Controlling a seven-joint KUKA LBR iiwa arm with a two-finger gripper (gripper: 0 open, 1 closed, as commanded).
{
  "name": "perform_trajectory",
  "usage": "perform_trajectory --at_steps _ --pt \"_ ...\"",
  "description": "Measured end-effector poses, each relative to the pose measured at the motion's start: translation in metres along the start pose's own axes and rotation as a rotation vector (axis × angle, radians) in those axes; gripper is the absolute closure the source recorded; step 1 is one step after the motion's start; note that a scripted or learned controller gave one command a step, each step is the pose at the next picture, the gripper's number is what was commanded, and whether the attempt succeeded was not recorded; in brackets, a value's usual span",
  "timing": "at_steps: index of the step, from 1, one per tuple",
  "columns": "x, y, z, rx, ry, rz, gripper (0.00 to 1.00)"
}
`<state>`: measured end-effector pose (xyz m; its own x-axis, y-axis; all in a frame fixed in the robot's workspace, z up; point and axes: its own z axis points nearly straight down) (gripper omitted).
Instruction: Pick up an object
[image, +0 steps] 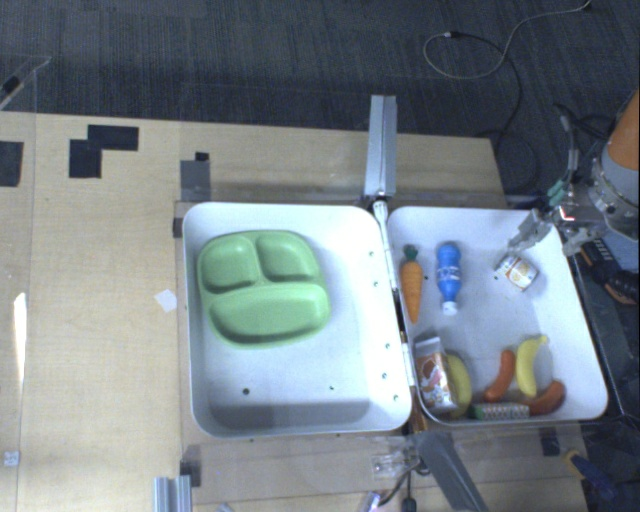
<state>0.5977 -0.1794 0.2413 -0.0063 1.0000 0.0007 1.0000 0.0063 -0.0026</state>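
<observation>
My gripper (548, 240) hangs over the far right corner of the right bin (590, 350), open, with nothing between its fingers. One finger (525, 238) slants down to the left. Just below its tip a small white and tan object (519, 272) lies on the bin floor. Farther left lie a blue bottle (448, 275) and an orange carrot (411, 285). Along the bin's near edge sit a printed packet (432, 375), two yellow bananas (459, 380) (528, 362), an orange sausage shape (502, 372) and a red one (545, 398).
The left bin (290, 400) holds a green divided plate (263, 285). A metal post (381, 150) stands behind the seam between the bins. The arm's grey body (612, 185) enters at the right, beside dark cables.
</observation>
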Motion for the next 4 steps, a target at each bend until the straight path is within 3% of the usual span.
perform_trajectory --at_steps 1,2,3,4 --pt "-0.018 0.016 0.147 -0.002 0.0 0.207 0.0" --pt "-0.017 0.016 0.139 0.0 0.0 0.2 1.0" --pt "0.013 -0.02 -0.017 -0.002 -0.001 0.243 1.0" --pt "0.014 -0.019 -0.024 0.0 -0.002 0.234 1.0"
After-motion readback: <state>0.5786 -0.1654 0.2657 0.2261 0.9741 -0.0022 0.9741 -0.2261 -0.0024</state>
